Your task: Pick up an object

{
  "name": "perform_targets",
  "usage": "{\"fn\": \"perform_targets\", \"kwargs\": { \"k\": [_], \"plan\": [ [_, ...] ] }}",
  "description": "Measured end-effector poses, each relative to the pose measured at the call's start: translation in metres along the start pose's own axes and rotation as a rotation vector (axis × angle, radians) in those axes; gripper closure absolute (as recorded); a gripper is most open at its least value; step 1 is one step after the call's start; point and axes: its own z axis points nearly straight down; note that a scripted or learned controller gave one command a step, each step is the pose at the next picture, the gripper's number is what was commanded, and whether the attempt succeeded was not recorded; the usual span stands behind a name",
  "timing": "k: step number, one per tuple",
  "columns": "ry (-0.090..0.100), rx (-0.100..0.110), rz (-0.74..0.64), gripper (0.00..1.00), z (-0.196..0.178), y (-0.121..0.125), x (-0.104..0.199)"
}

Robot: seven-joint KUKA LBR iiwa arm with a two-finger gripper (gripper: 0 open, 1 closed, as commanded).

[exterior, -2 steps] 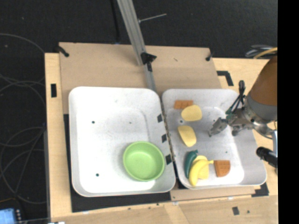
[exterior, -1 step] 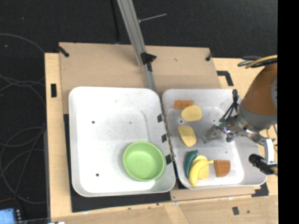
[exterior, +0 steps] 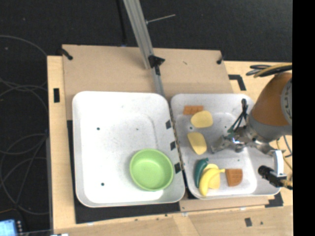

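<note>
We see the gripper (exterior: 218,146) low in the right bin (exterior: 214,101) (grip unreadable), just beside a yellow block (exterior: 197,142).

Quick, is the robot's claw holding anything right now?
Gripper: low in the right bin, beside a yellow piece; nothing seen between its fingers, and open or shut cannot be told.

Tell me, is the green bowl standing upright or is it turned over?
Upright. The green bowl shows its open mouth and hollow inside to the camera, with nothing in it, near the front right corner of the left bin.
</note>
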Motion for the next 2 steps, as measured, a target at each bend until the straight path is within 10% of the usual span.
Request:
{"fn": "perform_targets", "kwargs": {
  "k": [1,2],
  "plan": [
    [0.0,-0.005,0.003,1.0,-0.012,0.001,-0.001],
    [0.002,-0.002,0.001,1.0,-0.054,-0.002,-0.001]
  ]
}}
